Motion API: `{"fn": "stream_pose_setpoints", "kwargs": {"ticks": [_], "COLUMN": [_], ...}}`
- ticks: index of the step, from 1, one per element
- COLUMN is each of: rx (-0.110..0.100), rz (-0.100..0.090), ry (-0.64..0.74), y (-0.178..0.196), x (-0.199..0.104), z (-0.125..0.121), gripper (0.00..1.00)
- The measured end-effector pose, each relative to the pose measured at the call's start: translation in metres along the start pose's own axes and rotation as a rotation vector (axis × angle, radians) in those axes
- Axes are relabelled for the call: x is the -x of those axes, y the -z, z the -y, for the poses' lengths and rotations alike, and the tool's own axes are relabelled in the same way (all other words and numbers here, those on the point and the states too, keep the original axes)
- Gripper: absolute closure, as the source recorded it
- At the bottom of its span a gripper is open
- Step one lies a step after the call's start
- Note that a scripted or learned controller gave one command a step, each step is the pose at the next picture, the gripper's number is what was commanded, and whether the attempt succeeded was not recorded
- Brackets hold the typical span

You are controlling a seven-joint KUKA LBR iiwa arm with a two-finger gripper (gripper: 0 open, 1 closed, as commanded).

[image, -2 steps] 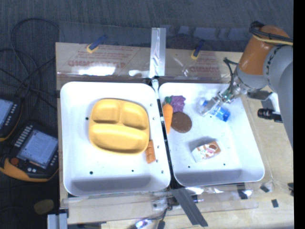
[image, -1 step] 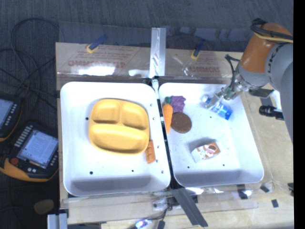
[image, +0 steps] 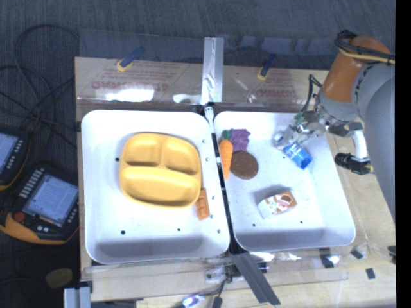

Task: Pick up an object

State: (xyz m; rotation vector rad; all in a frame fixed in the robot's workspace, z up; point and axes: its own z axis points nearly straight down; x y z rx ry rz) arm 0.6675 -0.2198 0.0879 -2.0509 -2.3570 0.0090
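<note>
the two-finger gripper (image: 290, 135) hangs at two o'clock in the right white bin (image: 321, 230), just above a small blue packet (image: 298, 154); whether it grips cannot be told. a yellow divided tray (image: 160, 169) fills the left bin (image: 103, 236).

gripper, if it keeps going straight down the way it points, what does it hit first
Most likely the blue object, right under the gripper in the right bin; depth is hard to judge.
</note>
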Motion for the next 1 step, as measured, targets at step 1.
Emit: {"fn": "stream_pose_setpoints", "kwargs": {"ticks": [1], "rx": [0.016], "rz": [0.010], "ry": [0.006], "y": [0.0970], "x": [-0.0749], "z": [-0.0103], "gripper": [1.00]}}
